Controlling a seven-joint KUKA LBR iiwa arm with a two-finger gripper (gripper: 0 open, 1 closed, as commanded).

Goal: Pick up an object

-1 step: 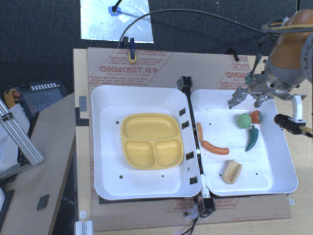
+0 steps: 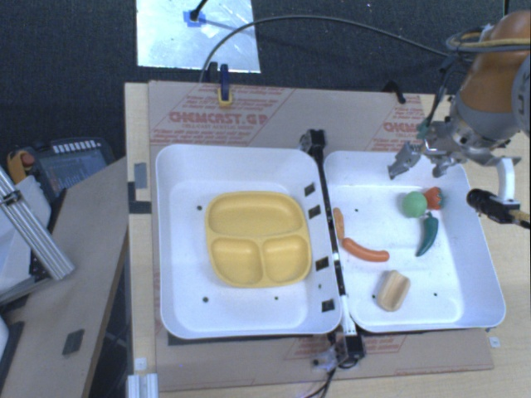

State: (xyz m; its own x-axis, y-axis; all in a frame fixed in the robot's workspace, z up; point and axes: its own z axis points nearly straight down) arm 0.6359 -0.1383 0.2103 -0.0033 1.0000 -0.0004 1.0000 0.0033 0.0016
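Bench (image 2: pixel 137 247): cardboard sheet (image 2: pixel 249 114) on top, bearing two white bins, left (image 2: pixel 178 222) and right (image 2: pixel 473 264), side by side.

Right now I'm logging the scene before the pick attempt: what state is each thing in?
Two-finger gripper: above right bin's far edge, holding nothing.
Yellow three-compartment plastic tray: flat in left bin.
Orange toy sausage: lying flat.
Green pepper: lying.
Tan bread roll: lying.
Green ball: resting.

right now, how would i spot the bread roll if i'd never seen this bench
Look in the right bin, the one without the yellow tray. Go to its near edge, below the orange sausage. The bread roll is the pale tan, stubby lump there, the one dull-coloured item among green, red and orange ones.
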